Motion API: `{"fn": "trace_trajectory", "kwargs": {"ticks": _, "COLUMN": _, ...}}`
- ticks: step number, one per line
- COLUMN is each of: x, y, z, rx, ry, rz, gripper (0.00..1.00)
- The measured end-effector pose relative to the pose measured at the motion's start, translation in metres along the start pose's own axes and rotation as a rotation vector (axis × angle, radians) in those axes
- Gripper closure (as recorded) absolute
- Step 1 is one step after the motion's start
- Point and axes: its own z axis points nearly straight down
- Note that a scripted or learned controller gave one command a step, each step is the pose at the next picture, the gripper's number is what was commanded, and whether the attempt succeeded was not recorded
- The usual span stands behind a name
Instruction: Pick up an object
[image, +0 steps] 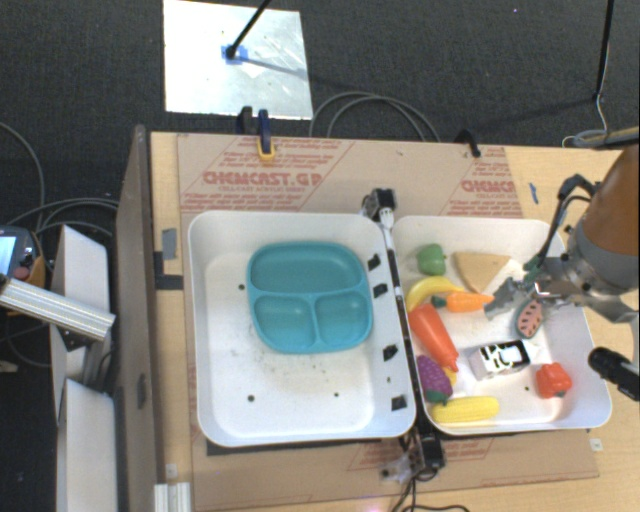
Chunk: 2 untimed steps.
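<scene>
The right bin (590, 345) holds several toy foods. Along its left side lie a green fruit (431, 259), a banana (428, 290), a small orange carrot (468, 300), a large red-orange carrot (433, 335), a purple piece (433, 376) and a corn cob (463, 408). A tan wedge (480, 268) lies at the back. A black-and-white box (503, 357) and a red piece (552, 379) lie toward the front right. My gripper (518, 300) hangs low over the bin's middle right. A watermelon slice (530, 318) sits right at its tip; whether it is gripped is unclear.
The left bin (225, 400) holds a teal divided plate (308, 297). A black clip-lined divider (390, 300) separates the two bins. The arm (610, 250) comes in over the right bin's right rim. Cables run along the bench's back edge.
</scene>
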Motion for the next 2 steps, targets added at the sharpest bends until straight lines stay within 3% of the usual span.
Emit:
{"fn": "trace_trajectory", "kwargs": {"ticks": 1, "x": -0.081, "y": 0.047, "z": 0.103, "rx": 0.002, "ry": -0.003, "rz": 0.006, "gripper": 0.00}}
{"fn": "trace_trajectory", "kwargs": {"ticks": 2, "x": -0.075, "y": 0.045, "z": 0.150, "rx": 0.003, "ry": 0.001, "rz": 0.003, "gripper": 0.00}}
